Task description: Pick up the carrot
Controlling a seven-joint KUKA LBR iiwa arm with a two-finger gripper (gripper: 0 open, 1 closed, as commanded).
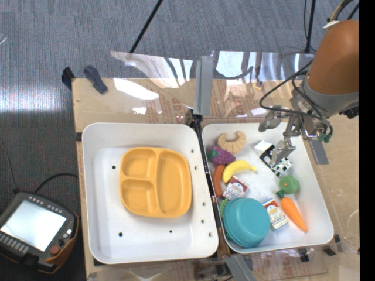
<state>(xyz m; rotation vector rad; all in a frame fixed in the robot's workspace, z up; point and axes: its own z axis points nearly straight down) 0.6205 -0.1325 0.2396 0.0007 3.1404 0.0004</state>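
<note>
Overhead, the fingers (pixel 280 157), too small to judge, hang in the right bin (pixel 319 186) on a wooden bench (pixel 94 107) over grey carpet (pixel 70 28).

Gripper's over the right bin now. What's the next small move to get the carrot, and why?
Probably shift the gripper toward the bin's near right corner: it hangs over the checkered block, while the carrot lies beyond the green toy, untouched.

A robotics lab: bench (pixel 117 107), teach pendant (pixel 35 230), tripod legs (pixel 149 16) on carpet.
</note>
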